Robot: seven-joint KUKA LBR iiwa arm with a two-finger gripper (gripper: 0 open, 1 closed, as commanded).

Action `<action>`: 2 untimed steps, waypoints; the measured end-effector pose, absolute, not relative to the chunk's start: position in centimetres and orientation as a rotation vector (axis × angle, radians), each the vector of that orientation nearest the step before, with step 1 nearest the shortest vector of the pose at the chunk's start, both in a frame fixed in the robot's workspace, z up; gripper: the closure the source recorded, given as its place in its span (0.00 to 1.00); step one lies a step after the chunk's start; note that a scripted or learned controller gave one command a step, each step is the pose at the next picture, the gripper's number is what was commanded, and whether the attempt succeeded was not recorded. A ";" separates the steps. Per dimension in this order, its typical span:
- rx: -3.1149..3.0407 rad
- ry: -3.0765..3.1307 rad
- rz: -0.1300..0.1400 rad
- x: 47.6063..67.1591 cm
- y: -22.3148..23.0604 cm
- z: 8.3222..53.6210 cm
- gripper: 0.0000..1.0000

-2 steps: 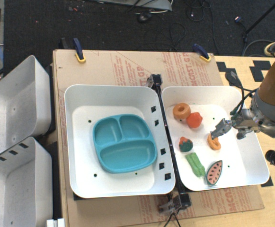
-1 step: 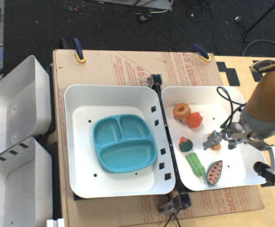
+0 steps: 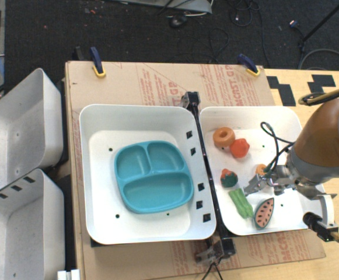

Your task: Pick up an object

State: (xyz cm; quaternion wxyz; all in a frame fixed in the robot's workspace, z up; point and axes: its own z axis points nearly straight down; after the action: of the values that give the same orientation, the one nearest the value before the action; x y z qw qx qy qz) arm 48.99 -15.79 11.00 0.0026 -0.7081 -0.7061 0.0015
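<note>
Toy foods, five in all, lie in the right bin: a donut, a red piece, a strawberry-like piece, a green pod and a watermelon slice. My fingers hover just right of the pod; whether they are apart I cannot tell. One teal divided plate fills the left bin. Red print on the surface reads backwards, illegible.

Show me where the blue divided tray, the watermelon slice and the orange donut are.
blue divided tray (image 3: pixel 153 177): camera view, on the floor of its large lower compartment.
watermelon slice (image 3: pixel 264 213): camera view, on the middle of its red face.
orange donut (image 3: pixel 223 137): camera view, on its ring, beside the hole.
</note>
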 end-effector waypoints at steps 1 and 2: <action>-2.225 -2.217 -0.001 49.2 -15.8 12.3 1.00; -2.224 -2.227 -0.004 48.6 -16.1 18.3 1.00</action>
State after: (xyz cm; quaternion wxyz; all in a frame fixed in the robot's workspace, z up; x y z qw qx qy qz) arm 48.58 -16.12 18.26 -0.0027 -0.7066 -0.7076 -0.0012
